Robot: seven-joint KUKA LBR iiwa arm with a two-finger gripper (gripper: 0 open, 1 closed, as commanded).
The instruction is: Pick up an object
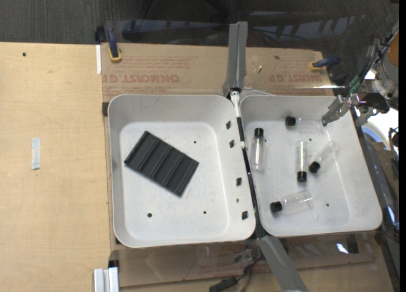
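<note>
The gripper [333, 114] is hanging over the far right corner of the right bin [365, 176]. Whether it is open or closed, I cannot tell. It looks like a thin grey tip that is pointing down and to the left. Nothing is showing in it.

The things to pick are small clear vials with black caps, and all of them are lying in the right bin. The nearest one is the vial near the far wall [295, 121]. It is lying just to the left of the gripper, with its cap on the left end, and its long side is running left to right. A second vial [319, 160] is lying nearer the front from the gripper, tilted, with its cap at the lower left end. A third vial [302, 162] is lying close beside it, pointing from back to front, with its cap at the front end. A fourth vial [259, 146] is resting by the left wall of that bin, cap at the far end. A fifth vial [290, 203] is lying near the front edge, cap to the left.

The left bin [117, 176] is holding a dark ribbed block [161, 162], far from the gripper.

The clear glass is hard to see against the white bin. The arm is cut off at the right side, so most of it is hidden.
</note>
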